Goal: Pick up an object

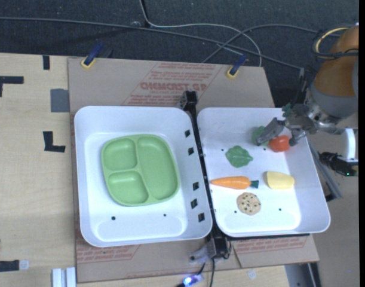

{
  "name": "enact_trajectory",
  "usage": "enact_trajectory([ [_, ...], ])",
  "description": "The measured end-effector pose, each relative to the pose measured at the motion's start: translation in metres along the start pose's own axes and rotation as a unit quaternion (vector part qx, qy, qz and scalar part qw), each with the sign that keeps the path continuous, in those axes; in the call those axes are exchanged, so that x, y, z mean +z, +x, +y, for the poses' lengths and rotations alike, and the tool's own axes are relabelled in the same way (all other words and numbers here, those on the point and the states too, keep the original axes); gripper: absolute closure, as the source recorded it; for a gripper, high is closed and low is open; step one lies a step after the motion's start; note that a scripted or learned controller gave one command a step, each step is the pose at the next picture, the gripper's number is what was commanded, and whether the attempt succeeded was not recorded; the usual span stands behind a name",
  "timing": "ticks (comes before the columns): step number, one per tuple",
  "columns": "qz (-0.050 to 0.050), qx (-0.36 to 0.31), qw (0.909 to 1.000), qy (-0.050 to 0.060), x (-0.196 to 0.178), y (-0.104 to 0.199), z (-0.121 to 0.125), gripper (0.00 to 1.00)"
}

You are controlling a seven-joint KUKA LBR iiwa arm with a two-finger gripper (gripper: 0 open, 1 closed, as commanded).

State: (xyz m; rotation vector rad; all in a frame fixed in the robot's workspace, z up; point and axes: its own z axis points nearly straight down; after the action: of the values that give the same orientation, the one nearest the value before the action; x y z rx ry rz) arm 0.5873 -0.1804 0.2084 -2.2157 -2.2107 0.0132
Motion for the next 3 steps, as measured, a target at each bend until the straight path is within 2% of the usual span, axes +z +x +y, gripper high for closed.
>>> enact_trajectory([
  [1,-0.001,-0.002,1.0,-0.006,-0.007,0.0,0.003,0.0],
  [2,-0.001,-0.001,1.0,-0.004,0.048,-0.01,0.003,0.0],
  [3,-0.001,-0.002,1.0,-0.003,0.112,-0.006,-0.001,0.0],
])
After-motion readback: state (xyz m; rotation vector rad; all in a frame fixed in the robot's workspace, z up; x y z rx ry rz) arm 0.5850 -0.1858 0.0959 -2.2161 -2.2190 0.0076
